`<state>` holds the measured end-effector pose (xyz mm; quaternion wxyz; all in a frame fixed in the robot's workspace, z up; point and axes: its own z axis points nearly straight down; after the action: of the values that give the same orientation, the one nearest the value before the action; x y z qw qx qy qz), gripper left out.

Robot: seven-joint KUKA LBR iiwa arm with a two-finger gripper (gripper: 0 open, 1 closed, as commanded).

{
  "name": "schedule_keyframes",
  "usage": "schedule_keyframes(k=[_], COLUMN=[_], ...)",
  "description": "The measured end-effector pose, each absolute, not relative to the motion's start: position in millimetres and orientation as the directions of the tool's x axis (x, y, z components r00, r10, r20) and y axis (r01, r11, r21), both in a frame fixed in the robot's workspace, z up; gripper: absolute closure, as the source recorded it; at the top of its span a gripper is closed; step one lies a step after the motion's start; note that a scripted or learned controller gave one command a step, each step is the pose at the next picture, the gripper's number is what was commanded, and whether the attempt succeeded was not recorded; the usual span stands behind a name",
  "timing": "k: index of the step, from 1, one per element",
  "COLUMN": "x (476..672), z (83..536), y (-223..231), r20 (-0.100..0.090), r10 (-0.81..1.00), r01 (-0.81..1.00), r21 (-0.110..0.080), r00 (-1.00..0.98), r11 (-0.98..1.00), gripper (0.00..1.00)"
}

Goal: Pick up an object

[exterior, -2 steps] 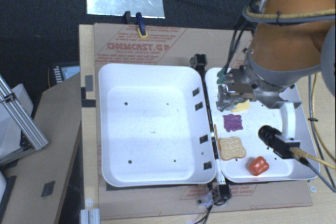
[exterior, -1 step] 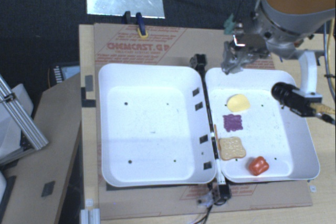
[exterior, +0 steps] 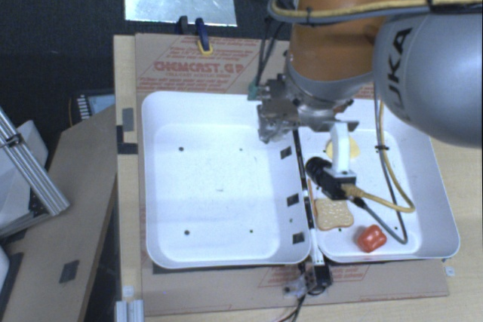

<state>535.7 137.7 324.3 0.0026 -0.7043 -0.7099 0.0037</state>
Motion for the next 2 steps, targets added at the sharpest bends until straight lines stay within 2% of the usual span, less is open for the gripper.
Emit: schedule_keyframes(k=[1,2], x=[485.3,521.1], z=[379.1,402.3], y=[50.0,107.2], r20=[0.0,0.002], r10=[1.0,1.0], r01=[1.0,1.0], r21=[0.005,0.006], r00=[0.007,-0.007], r11=[-0.007,0.007], gripper=[1.0,1.0])
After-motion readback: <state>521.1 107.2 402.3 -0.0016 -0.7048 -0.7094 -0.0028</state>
